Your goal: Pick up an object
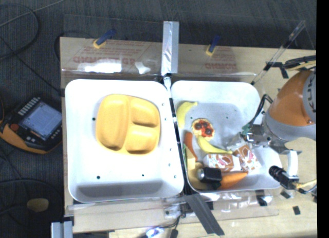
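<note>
**Arm low over the right bin, grip unclear**

I see the arm (295,106) reaching in from the right, its orange band above the wrist sitting over the right edge of the right bin (231,89). The gripper (250,135) is down near the bin's right side, just beside a small packet (245,159) printed in red and white. From my camera I cannot tell how the gripper is set or whether it has anything in it.

The things I could pick all lie in the lower left part of the right bin. A banana (200,139) curves from the upper left toward the middle, and a small round item with dark red spots (202,126) rests on it. Below that, a black object (209,174) lies against an orange carrot (232,179) near the bin's front wall. A thin reddish-orange piece (189,144) stands along the bin's left wall.

The left bin (82,180) holds a yellow divided tray (127,124), lying near its middle. Off the bench to the left, a handheld control unit (35,124) with a screen sits on the dark floor.
</note>
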Tool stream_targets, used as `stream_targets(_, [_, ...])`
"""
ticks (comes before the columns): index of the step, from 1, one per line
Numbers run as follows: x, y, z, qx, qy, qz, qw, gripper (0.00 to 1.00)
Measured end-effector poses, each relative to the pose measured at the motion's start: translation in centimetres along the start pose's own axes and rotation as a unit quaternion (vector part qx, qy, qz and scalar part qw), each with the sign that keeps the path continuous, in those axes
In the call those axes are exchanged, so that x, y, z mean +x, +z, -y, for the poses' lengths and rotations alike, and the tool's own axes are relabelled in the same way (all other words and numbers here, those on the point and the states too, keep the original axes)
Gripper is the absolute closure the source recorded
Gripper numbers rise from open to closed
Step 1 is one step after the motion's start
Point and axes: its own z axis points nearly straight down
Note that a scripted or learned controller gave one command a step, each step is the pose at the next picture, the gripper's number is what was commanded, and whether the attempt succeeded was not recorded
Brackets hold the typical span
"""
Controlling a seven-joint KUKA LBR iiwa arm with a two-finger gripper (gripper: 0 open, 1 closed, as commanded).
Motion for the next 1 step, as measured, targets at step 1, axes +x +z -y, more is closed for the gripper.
stream_targets(1, [4.91,-10.33,-5.93,0.011,-0.011,0.002,0.9999,1.0])
